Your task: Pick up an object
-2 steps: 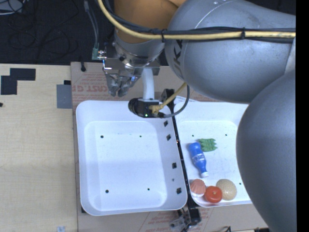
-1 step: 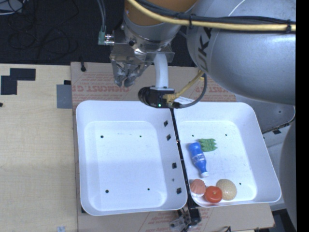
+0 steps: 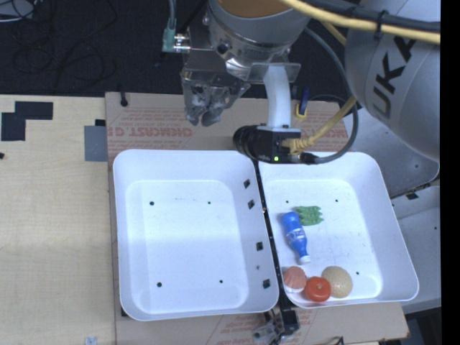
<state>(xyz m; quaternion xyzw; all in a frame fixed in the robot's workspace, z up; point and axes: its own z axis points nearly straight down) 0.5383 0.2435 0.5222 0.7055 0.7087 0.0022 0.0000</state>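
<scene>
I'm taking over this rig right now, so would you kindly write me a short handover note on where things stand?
Gripper: raised above the far edge of the left bin, nothing between its fingers.
Objects: all in the right bin. A blue bottle lies beside a green item; a pink piece, a red tomato-like piece and a tan round piece cluster at the near edge.
Done: no pick yet.
Left: descend over the right bin, grasp one object, lift it.

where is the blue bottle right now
The blue bottle lies in the right bin, near its left wall, just below the green item and above the pink, red and tan round objects in the bin's near corner.
</scene>
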